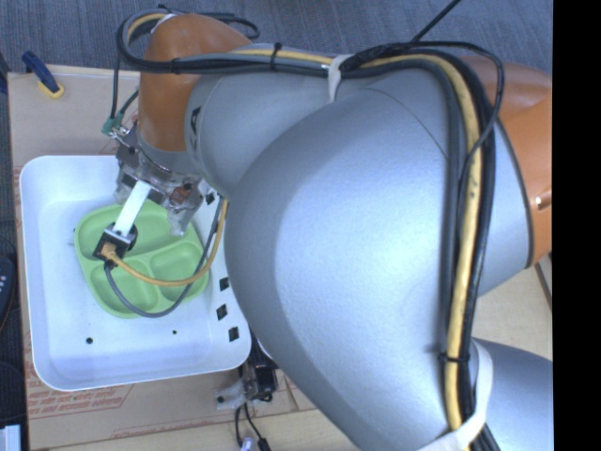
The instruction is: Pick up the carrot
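Because the big rounded grey metal arm link (376,252) looms closest to the lens, it hides the right side of the worktop, with black and yellow cables running along its back. Below it at the picture's lower left lies a brown cardboard sheet with red print (75,397), and on this sheet rests the shallow white plastic bin (56,280), its rim rounded at the corners. Inside the bin, toward its upper right, sits a light green plastic divided plate (174,263) with shallow compartments. Directly over the plate's upper part hangs the end effector (178,205), reaching down from the orange wrist band (174,83). Whether the end effector is wide or narrow, I cannot tell; its tip is blurred and partly covered by the robot's own parts. Where the carrot lies, I cannot tell either. Further back, past the bin's far rim, a small blue-handled tool with a yellow tip (42,73) lies at the worktop's edge, beside the grey carpeted floor (282,7).
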Controlling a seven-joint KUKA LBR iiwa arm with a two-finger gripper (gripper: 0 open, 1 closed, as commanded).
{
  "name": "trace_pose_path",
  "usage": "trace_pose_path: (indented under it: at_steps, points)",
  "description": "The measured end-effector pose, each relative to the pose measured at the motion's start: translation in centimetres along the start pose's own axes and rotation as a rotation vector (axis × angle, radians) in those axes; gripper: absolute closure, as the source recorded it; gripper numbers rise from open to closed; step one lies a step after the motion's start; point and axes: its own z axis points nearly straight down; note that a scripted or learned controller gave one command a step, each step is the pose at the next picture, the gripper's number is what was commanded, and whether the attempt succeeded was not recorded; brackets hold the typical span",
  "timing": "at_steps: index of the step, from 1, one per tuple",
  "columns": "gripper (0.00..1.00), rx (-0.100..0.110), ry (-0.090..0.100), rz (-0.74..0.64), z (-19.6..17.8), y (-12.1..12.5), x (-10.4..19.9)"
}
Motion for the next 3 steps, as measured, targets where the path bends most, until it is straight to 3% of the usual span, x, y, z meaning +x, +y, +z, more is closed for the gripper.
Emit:
trace_pose_path:
  at_steps: [1, 2, 3]
  points:
    - [0.00, -0.007, 0.007, -0.298, 8.2, -4.1, 0.3]
    - [1.00, -0.007, 0.003, -0.300, 7.2, -4.0, 0.2]
    - [1.00, -0.020, 0.033, -0.444, 8.5, -1.9, -3.7]
